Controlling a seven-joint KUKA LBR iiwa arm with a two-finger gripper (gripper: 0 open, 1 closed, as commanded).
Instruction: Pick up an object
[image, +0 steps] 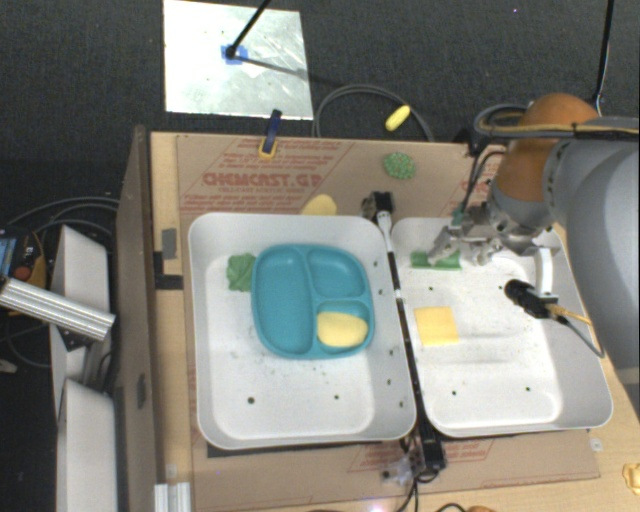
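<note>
Right bin and left bin sit side by side, with their front walls closest to the camera. A flat yellow square piece lies in the left half of the right bin, well clear of the walls.

The green piece lies in the back left corner of the right bin, near the back wall. Its long axis runs roughly left to right across the view, close to parallel with that wall. No distinct front or rear end can be made out.

The gripper hangs directly over the right end of the green piece. Whether the gripper is wide, narrow or clamped on the piece cannot be told.

The left bin carries a blue divided plate. A yellow rounded item rests in the plate's front right compartment. A green leafy item touches the plate's left edge.
</note>
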